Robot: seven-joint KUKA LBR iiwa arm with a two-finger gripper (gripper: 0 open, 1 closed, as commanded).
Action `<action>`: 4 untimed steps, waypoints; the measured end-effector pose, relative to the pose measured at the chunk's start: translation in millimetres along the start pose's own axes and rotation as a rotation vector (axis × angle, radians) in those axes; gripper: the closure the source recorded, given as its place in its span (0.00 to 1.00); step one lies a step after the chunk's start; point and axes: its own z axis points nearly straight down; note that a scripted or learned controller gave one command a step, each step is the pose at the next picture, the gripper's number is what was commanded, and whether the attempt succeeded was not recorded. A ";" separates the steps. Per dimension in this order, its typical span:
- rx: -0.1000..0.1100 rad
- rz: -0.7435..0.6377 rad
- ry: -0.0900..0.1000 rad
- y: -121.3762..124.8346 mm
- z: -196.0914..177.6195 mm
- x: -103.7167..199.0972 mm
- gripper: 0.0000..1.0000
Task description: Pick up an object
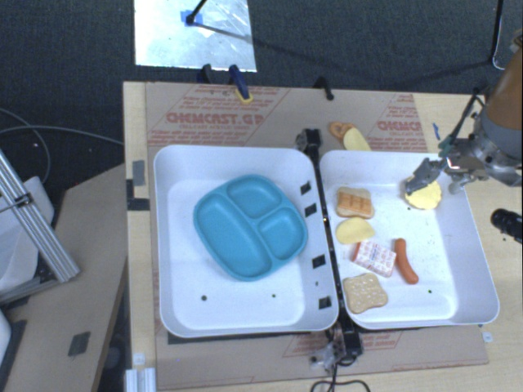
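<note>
Pincer: the gripper (426, 180) hangs over the far right part of the right bin, its grey fingers down at a pale yellow round piece; how far the fingers are parted cannot be told, nor whether the piece sits between them.
Right bin (466, 300): six food pieces, counted near to far below.
Toast slice (364, 292): one, beige, nearest the front rim, near the divide between the bins.
Packet (375, 256): one, white with red print, just behind the toast.
Sausage (406, 260): one, red-orange, lying lengthwise just right of the packet.
Yellow chip (355, 230): one, pale yellow oval, behind the packet.
Waffle (355, 202): one, tan with a grid pattern, just behind the yellow chip.
Yellow round piece (424, 195): one, at the gripper's tips, well right of the waffle.
Left bin (176, 300): one blue divided plate (249, 226) with three compartments, lying about mid-bin.
Beyond the bins: two pieces on the cardboard sheet (212, 113), just past the right bin's far rim, an orange one (338, 128) and a pale yellow one (356, 140), touching.
Arm: one, grey, entering from the right (500, 129).
</note>
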 end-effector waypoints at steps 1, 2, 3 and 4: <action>0.015 0.005 0.004 -47.6 133.5 -11.5 0.00; -0.015 0.004 0.000 -76.0 157.1 -13.5 0.00; -0.016 0.004 -0.007 -88.3 156.8 1.1 0.00; -0.017 0.002 -0.003 -86.7 145.6 2.5 1.00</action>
